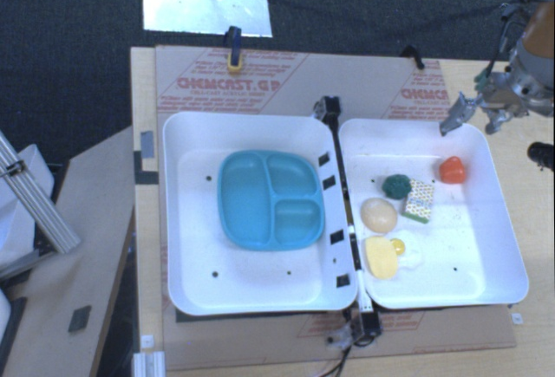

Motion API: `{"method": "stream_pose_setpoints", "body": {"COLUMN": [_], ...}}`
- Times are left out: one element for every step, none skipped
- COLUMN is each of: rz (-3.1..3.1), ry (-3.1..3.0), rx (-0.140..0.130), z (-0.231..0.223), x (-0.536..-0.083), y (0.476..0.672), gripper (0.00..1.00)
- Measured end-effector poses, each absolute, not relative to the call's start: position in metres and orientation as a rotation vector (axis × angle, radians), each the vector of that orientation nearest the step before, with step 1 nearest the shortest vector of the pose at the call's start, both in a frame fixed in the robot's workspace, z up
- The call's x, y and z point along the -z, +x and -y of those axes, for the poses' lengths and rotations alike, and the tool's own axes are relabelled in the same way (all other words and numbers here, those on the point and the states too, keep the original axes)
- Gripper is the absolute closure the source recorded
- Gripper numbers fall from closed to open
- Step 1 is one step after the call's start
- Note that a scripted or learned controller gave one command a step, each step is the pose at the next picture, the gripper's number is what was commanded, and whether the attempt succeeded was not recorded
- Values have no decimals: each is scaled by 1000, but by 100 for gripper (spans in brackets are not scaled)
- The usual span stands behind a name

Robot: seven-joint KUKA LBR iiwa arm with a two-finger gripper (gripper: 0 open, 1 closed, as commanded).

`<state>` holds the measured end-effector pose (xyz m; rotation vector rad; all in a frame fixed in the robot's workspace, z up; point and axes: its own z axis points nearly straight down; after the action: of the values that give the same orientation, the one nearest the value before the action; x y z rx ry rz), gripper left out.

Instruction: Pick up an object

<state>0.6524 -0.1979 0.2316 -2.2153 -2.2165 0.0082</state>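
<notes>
Right bin (503, 267): yellow piece (380, 256), beige egg (378, 214), green lump (397, 185), patterned block (420, 200), red fruit (452, 169), loosely scattered for picking. Tool (475, 113) open, empty, above far rim.

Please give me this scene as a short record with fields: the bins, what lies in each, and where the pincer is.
left bin: holds a blue divided plate
right bin: holds five small things
things in right bin: orange-red object, dark green object, patterned block, beige egg-like object, yellow object
pincer: open, above the far right corner of the right bin
held: nothing between the fingers
nearest thing to pincer: orange-red object
</notes>
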Motion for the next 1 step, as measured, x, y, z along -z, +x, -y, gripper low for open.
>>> {"method": "stream_pose_setpoints", "body": {"rz": [2226], "ry": [-2220], "rx": [1], "z": [197], "x": [-239], "y": [655], "gripper": [0]}}
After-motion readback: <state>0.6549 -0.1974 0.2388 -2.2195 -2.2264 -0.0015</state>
